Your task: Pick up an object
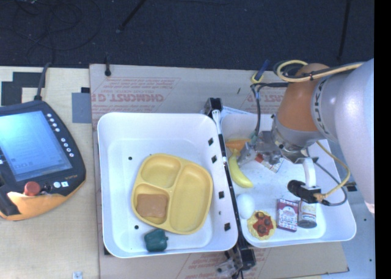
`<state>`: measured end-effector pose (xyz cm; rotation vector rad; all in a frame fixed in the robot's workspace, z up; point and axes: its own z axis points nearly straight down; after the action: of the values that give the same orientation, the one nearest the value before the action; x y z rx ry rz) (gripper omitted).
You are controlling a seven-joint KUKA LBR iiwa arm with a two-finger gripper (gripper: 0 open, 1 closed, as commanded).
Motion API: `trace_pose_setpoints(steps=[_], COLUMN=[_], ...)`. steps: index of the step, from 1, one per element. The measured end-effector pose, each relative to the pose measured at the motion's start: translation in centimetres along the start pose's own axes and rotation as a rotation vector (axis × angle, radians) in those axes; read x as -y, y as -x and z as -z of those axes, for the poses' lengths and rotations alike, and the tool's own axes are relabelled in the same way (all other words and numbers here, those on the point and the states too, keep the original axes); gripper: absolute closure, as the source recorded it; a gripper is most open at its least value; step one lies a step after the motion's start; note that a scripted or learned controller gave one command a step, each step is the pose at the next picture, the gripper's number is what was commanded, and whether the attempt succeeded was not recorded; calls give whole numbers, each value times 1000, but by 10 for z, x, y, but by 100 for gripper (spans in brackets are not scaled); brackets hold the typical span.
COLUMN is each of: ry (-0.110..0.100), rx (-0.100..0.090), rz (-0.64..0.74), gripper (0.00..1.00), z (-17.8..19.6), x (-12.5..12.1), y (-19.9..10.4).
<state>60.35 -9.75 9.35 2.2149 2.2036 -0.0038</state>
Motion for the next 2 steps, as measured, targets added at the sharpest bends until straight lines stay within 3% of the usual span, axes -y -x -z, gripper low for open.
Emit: trace_pose_setpoints(steps=[1,2], ry=[-6,-3], rx=[-12,-12], rz=[7,7], gripper=[0,0], z=[-2,-2], x=[-42,-28], y=[8,55])
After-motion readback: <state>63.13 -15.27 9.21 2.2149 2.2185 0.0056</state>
